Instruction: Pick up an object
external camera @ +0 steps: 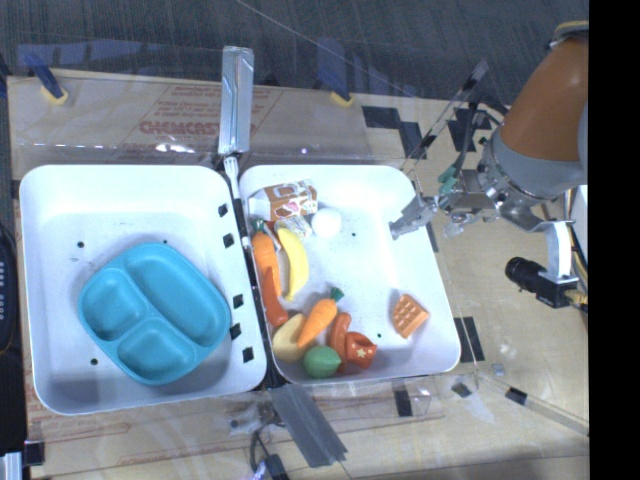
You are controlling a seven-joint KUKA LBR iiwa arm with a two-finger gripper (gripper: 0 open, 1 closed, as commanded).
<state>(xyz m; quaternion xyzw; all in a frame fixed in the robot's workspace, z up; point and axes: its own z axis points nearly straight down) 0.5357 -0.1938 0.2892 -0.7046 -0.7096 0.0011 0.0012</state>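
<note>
While the hand (412, 218) hovers over the right bin's (425, 278) far right rim, grip state indeterminate, toy food crowds its left wall; a descent here risks striking the rim.

Blue divided tray (152, 311) in left white bin (40, 268), metal post (235, 103) behind the bins

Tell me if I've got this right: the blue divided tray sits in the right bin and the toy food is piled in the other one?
Not quite. The camera view shows the blue divided tray in the left bin; the toy food, such as the banana, is piled in the right bin.
</note>
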